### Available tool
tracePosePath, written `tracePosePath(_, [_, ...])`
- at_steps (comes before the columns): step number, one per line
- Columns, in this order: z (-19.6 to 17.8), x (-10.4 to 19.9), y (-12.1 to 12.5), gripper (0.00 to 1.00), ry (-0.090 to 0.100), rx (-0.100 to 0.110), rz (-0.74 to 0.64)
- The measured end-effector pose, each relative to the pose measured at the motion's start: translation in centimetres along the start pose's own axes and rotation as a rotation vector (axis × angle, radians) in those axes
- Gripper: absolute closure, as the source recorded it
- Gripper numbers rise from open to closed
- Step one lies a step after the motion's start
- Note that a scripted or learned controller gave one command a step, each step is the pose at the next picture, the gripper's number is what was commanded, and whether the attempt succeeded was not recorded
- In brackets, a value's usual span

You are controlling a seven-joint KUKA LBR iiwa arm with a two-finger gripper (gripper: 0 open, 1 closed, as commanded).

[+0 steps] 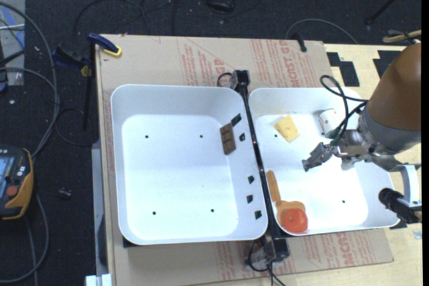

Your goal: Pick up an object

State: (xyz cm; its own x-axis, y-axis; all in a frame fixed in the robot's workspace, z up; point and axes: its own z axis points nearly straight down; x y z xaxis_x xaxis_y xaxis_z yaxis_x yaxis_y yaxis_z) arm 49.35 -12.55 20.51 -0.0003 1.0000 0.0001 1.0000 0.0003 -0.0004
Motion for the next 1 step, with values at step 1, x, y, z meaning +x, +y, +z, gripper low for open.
tracePosePath(1, [0.00,0.00,0.00,0.00,0.000,0.000,0.000])
